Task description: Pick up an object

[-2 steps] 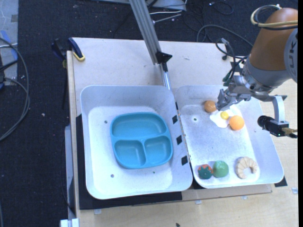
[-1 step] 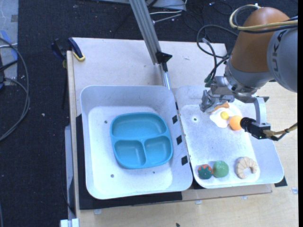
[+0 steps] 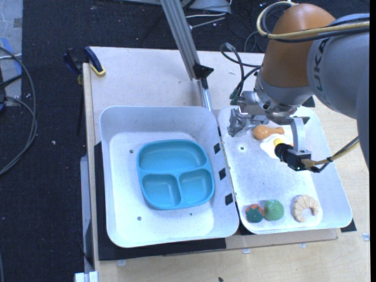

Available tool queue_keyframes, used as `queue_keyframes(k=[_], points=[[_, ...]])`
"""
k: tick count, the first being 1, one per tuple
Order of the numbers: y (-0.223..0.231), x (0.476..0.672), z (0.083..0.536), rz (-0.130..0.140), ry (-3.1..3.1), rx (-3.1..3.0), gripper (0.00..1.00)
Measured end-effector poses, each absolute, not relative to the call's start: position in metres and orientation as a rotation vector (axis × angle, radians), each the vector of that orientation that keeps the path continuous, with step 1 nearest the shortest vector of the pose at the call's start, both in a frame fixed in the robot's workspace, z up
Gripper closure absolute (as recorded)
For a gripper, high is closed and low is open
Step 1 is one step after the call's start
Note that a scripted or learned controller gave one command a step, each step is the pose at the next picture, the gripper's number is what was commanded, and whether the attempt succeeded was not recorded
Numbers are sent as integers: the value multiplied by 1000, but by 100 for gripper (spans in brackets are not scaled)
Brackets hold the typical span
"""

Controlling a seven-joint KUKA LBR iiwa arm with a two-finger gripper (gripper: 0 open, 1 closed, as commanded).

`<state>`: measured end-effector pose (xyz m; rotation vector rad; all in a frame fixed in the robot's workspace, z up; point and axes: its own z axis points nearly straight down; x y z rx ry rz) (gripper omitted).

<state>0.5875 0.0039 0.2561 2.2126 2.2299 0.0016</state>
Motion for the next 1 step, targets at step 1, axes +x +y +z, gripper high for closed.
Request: queue_keyframes(k=[1], points=[[55,587,239,-2,2231,2215,100]])
